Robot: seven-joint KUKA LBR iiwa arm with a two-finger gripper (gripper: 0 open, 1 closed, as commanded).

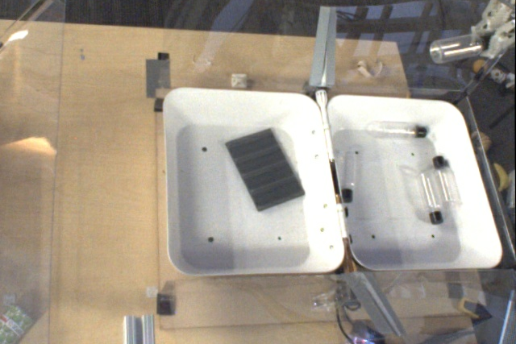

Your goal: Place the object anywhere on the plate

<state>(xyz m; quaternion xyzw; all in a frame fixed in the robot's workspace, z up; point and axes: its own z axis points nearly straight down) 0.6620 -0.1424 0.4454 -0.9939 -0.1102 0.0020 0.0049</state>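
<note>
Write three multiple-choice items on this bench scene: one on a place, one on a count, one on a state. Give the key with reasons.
1. Where does the dark grey ridged plate lie?
A. In the left bin
B. In the right bin
C. On the bench outside the bins

2. How many clear tubes with black caps lie in the right bin?
A. One
B. Three
C. Six

3. How does the plate sit in the left bin?
A. Standing on edge
B. Flat, turned at a slant to the bin walls
C. Flat, square with the bin walls

Key: 1 A, it rests on the left bin's floor. 2 B, one tube lies near the far wall, one by the left wall, one toward the right. 3 B, its edges run diagonal to the walls.
</note>
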